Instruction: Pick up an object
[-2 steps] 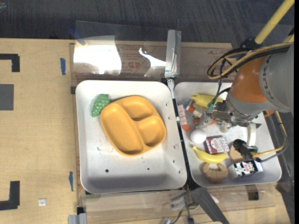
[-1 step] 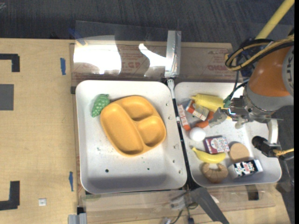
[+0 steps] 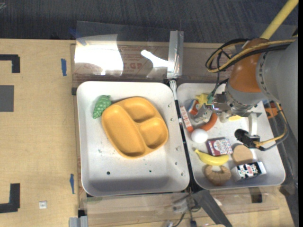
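My gripper [image 3: 205,111] is low in the upper left part of the right bin [image 3: 279,171]. It hangs over an orange-red curved piece [image 3: 210,122] and beside a small yellow toy [image 3: 202,99]. A red packet [image 3: 185,117] lies along the bin's left wall. Just below the gripper sits a white egg [image 3: 199,136]. Further down are a banana [image 3: 211,157], a maroon box [image 3: 219,146], a brown bagel [image 3: 217,173], a tan bread slice [image 3: 242,153] and a black-and-white carton [image 3: 248,170]. I see nothing held.
The left bin [image 3: 90,174] holds a yellow-orange divided plate [image 3: 134,125] and a bunch of green grapes [image 3: 100,106] at its upper left. A clear plastic sheet [image 3: 123,56] lies behind the bins. Brown bench board [image 3: 33,126] extends to the left.
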Controlling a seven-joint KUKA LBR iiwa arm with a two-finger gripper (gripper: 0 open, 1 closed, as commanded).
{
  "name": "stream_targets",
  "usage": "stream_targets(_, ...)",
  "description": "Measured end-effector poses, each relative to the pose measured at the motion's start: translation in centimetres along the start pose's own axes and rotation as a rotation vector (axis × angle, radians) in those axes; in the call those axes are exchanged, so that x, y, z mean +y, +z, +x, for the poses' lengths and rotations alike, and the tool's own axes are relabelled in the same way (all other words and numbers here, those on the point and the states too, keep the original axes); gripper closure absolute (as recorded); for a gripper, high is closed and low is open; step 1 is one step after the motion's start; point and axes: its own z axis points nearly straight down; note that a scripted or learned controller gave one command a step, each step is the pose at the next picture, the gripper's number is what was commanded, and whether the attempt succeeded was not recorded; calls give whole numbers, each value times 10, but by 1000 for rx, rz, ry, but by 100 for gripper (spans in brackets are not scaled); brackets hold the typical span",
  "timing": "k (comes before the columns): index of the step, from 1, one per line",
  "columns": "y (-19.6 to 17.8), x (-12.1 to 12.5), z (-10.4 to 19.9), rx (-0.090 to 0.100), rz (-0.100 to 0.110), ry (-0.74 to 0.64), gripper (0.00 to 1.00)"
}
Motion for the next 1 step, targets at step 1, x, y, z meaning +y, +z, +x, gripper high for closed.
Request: stream_targets(1, -9, 1, -1, 0, -1, 1, 100)
